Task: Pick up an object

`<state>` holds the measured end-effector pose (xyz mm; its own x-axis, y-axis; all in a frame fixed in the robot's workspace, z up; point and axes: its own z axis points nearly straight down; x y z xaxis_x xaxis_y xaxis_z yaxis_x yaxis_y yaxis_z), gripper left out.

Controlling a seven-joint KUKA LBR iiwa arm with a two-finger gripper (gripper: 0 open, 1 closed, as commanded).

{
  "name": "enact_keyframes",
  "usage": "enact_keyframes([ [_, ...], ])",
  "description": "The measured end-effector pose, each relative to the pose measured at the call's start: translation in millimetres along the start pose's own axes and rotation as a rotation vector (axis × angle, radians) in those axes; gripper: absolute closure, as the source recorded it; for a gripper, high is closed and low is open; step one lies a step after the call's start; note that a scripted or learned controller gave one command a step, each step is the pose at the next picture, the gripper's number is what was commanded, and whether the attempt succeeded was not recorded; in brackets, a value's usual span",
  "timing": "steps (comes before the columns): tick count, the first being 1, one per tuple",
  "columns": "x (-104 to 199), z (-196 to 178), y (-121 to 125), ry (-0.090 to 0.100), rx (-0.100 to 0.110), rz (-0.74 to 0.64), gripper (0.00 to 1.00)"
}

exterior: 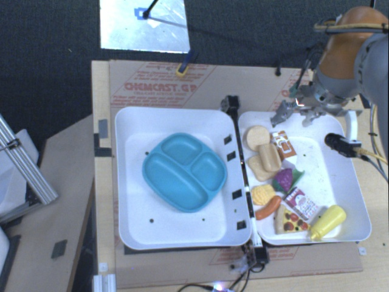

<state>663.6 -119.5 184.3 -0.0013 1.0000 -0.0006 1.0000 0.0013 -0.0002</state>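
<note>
The right bin [349,181] holds several toy foods. Along its left side lie a round tan bun [257,137], a bread slice [269,157], a small orange and white box [281,143], a purple bunch of grapes [283,179], a yellow corn piece [263,194] and an orange sausage [268,207]. A red and white packet [301,202], a pizza slice [289,222] and a yellow bottle [328,221] lie near the front. My gripper [293,115] hangs over the bin's far edge, behind the bun and box, open with nothing between its fingers.
The left bin [130,163] holds a blue divided plate [184,171]. A black clip strip [238,163] runs between the two bins. The bins rest on a cardboard sheet [158,84]. A shiny metal square [144,16] lies beyond the bench.
</note>
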Motion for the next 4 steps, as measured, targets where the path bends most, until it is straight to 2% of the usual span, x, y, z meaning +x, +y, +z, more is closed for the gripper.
enact_keyframes([
  [1,2,61,3,0.0,0.0,-0.002,0.0],
  [2,2,95,6,-0.001,-0.012,-0.002,0.0],
  [3,2,84,7,-0.001,-0.013,-0.004,1.0],
  [4,0,40,11,0.001,-0.005,-0.002,1.0],
])
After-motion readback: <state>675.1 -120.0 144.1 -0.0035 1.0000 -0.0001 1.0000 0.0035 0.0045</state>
